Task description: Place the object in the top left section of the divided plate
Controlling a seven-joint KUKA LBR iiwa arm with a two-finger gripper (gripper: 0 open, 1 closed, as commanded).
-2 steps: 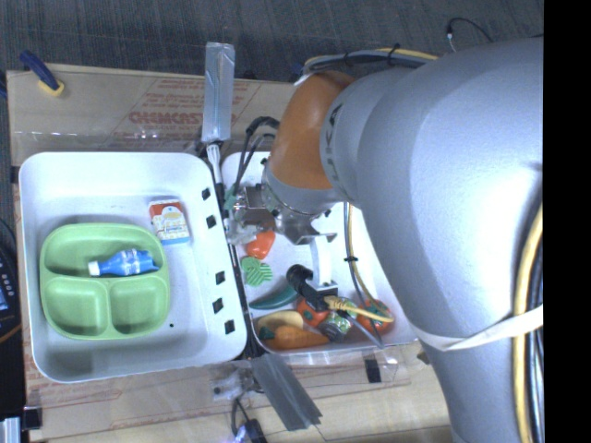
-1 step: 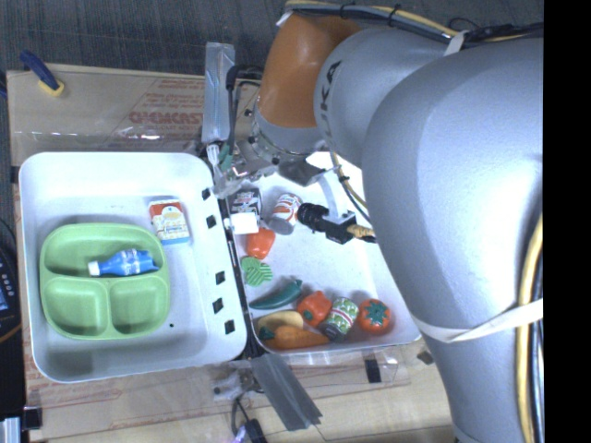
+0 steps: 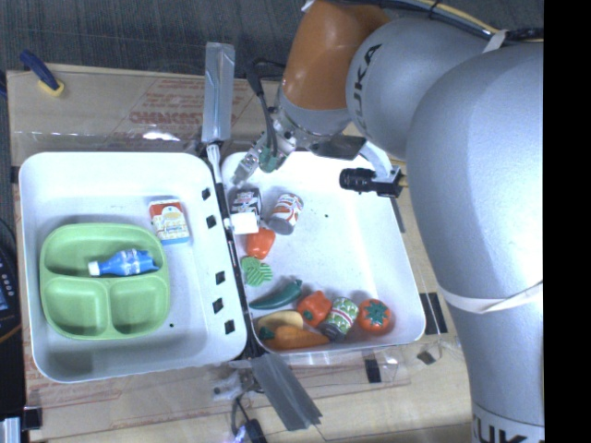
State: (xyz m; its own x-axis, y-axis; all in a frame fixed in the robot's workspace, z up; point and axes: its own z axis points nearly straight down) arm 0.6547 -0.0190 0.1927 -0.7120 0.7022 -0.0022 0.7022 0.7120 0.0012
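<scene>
One blue bottle (image 3: 121, 264) lies in the green plate's (image 3: 55, 293) top section, left bin (image 3: 55, 178). One carton (image 3: 170, 221) beside the plate. Right bin (image 3: 388, 238): two cans, tomato (image 3: 375, 316), pepper (image 3: 276, 294), carrot (image 3: 294, 338). Gripper (image 3: 256, 162) above right bin's top-left corner; finger state: cannot tell.

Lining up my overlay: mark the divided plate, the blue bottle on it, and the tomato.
divided plate (image 3: 65, 295): camera view, bare floor of its lower left section.
blue bottle (image 3: 126, 263): camera view, middle of its body.
tomato (image 3: 375, 316): camera view, centre of its red top.
</scene>
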